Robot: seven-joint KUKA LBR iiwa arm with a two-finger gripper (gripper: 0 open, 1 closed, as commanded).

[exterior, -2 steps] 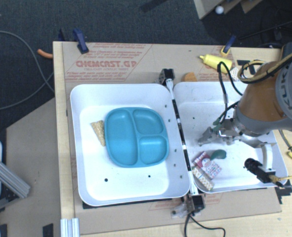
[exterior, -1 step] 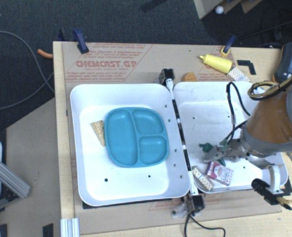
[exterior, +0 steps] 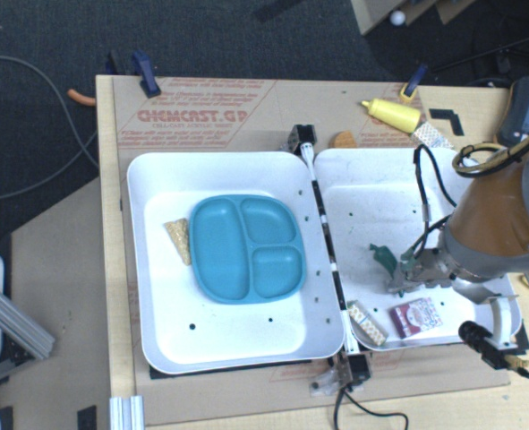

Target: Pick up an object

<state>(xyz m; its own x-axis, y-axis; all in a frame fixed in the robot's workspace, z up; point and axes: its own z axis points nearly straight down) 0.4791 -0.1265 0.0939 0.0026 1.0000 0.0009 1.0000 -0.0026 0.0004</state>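
Hovering low in the right bin (exterior: 371, 177), claw (exterior: 405, 274) sits just right of the green toy (exterior: 385, 258), w/ grip state unclear, red packet (exterior: 416, 316) just below.

The bench (exterior: 201, 119) is a pale board printed with red lettering. Two shallow white bins rest on it side by side, the left bin (exterior: 148, 240) touching the right bin (exterior: 371, 173). A yellow object (exterior: 393, 113) lies on the board behind the right bin, beside a small orange-brown piece (exterior: 342, 139).
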